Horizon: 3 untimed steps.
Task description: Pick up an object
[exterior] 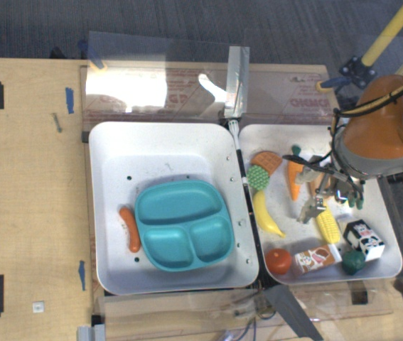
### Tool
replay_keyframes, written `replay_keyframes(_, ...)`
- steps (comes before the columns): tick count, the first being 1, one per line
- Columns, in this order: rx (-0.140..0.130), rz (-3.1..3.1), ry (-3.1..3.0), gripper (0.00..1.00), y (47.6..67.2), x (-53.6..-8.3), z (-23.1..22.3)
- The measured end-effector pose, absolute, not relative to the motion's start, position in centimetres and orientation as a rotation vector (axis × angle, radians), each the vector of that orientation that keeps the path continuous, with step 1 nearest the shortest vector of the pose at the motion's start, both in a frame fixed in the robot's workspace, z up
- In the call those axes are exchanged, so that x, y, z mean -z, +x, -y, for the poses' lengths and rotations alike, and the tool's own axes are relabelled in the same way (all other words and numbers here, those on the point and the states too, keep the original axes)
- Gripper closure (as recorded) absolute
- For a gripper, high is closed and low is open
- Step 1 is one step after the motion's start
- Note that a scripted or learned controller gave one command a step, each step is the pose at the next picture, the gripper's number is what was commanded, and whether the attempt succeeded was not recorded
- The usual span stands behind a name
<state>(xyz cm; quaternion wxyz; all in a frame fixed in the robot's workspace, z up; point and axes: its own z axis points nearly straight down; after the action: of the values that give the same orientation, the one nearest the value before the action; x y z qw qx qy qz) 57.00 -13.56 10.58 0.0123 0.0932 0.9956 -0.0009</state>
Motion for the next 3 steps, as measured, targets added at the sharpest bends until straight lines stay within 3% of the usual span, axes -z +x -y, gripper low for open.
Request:
replay_keyframes(1,-0.004,-3.103,0.408,0.0,63.1,-8.9,9.8)
replay_keyframes(2,0.003,-3.096,0.481,0.0,52.2,-8.9,15.0)
replay_keyframes(3,-0.002,-3.121,0.354,0.0,65.2,-8.8,12.1)
